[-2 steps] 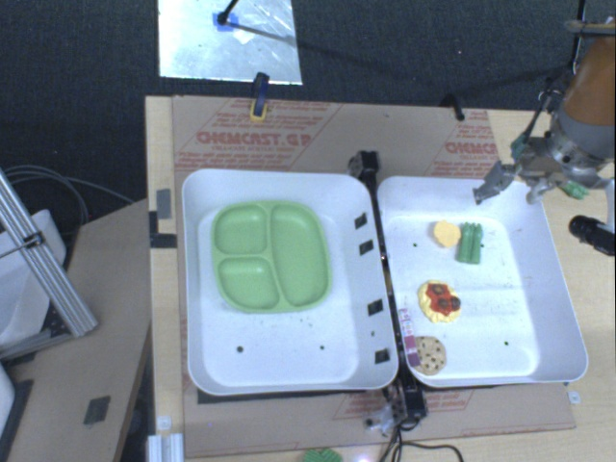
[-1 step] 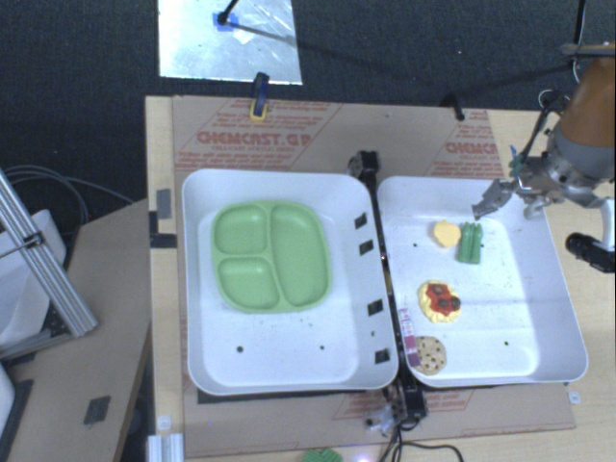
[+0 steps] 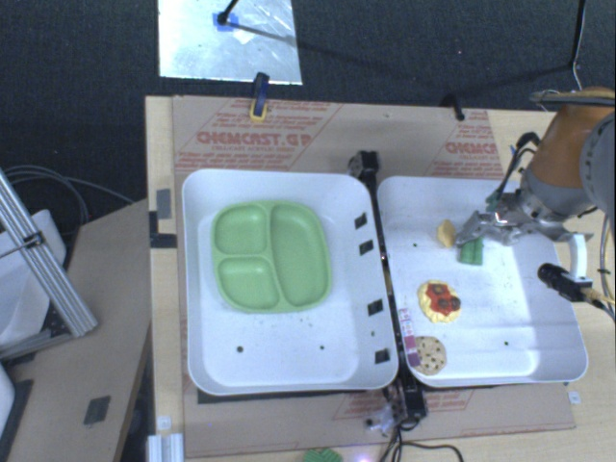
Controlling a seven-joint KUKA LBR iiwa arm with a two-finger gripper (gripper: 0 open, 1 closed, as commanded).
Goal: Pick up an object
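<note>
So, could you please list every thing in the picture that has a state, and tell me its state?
green divided plate: upright, lying flat in the left bin.
pizza toy: lying flat in the right bin.
cookie: flat, by the right bin's near-left corner.
yellow piece: lying beside the hand.
green block: lying just under the hand.
hand: low over the right bin, not clearly holding anything.

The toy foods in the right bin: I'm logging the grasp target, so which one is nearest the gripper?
The green piece, right at the gripper. The yellow piece lies beside it; the pizza and cookie sit farther off.
</note>
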